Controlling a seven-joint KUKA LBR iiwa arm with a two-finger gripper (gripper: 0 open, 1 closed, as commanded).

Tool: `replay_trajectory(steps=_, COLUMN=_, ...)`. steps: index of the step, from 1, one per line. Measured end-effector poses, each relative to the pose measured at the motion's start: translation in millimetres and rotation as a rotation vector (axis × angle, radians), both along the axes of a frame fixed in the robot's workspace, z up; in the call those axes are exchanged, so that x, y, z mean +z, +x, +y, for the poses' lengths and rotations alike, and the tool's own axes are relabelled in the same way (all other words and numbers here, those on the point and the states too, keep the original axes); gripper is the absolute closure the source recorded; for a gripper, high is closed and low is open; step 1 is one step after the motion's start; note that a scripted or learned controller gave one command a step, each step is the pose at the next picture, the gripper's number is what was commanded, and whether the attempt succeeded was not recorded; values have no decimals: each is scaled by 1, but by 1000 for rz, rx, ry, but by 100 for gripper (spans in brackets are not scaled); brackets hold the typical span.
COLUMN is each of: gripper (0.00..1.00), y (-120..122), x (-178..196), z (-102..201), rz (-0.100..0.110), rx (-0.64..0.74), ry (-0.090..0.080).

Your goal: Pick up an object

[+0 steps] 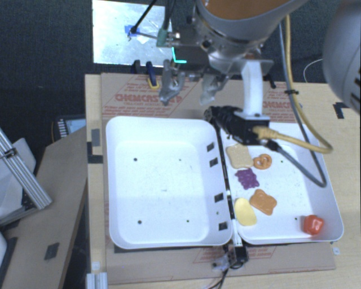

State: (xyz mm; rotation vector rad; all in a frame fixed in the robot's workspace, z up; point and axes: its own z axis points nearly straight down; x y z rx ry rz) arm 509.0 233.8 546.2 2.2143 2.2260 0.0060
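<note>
So in the camera view, the arm (248,17) comes in from the top right and hangs over the far edge of the bench (316,107), just past the back rims of the two bins. The gripper (189,89) sits up there with its two fingers (169,90) spread apart, nothing between them, hovering above the brown cardboard (135,96) behind the left bin's far rim. A white post (252,90) and a black cable bundle (234,124) hang near the far left corner of the right bin, and a yellow hose (293,144) runs across that bin's back edge.

The left bin (121,169) shows just a few small dark specks on its floor.

The right bin (321,186) has all the pickable stuff, bunched toward its left side near the divider. A pale toast slice (239,156) lies nearest the far edge, with a small orange pretzel (262,162) just beside it. A purple piece (247,178) lies in front of those. Closer to the near edge there's a yellow oval piece (245,211) touching or almost touching a tan bread-like piece (263,201). A red and orange item (313,224) sits alone in the near right corner, well apart from the rest.
</note>
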Motion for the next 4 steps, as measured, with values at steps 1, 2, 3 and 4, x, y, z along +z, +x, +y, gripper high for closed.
replay_trajectory(steps=1, gripper=100, y=0, x=12, z=0, rz=-3, rx=1, ry=2)
replay_trajectory(steps=2, gripper=0, y=0, x=11, z=0, rz=-2, rx=1, ry=1)
replay_trajectory(steps=3, gripper=0, y=0, x=11, z=0, rz=-2, rx=1, ry=1)
replay_trajectory(steps=4, gripper=0, y=0, x=11, z=0, rz=-2, rx=1, ry=1)
